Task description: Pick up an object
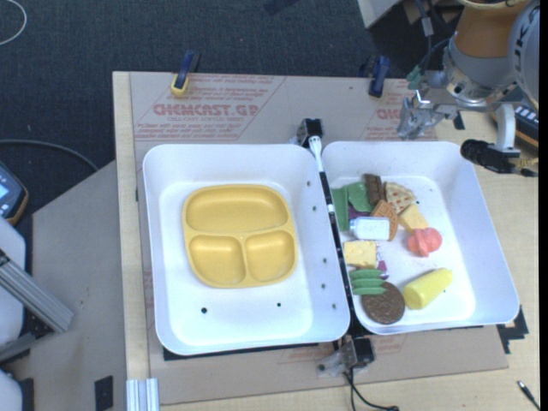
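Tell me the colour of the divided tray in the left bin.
Yellow. The tray shows plainly in the camera view.

Your arm sits at the frame's upper right, orange band near the top edge, gripper (417,114) pointing down-left, fingers too small to judge.

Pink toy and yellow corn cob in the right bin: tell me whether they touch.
Apart. The camera view shows a strip of white bin floor between the pink toy and the yellow corn cob, which lies below it, nearer the bin's front edge.
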`<state>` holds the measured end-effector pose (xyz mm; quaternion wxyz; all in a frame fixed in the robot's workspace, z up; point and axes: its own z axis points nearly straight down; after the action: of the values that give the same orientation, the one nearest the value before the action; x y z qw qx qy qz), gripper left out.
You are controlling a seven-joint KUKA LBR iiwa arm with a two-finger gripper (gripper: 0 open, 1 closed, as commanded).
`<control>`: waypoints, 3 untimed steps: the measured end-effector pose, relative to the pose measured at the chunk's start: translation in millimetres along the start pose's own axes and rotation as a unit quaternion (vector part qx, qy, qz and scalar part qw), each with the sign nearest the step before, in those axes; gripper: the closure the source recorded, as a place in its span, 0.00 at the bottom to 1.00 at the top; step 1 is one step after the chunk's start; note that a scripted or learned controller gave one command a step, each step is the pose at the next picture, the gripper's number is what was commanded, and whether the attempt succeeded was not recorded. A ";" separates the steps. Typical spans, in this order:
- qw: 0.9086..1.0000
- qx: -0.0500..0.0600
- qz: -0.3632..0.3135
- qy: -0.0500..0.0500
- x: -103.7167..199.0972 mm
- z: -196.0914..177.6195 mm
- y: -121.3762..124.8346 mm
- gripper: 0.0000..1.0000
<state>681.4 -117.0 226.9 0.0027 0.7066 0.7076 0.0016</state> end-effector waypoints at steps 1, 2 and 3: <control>1.000 0.004 -0.002 0.002 48.0 8.3 -23.0 1.00; 1.000 0.004 -0.001 0.002 78.0 -5.8 -63.2 1.00; 1.000 0.002 0.000 0.001 74.3 -3.5 -49.2 1.00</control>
<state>632.1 -42.7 230.0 0.0013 0.7064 0.7078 0.0009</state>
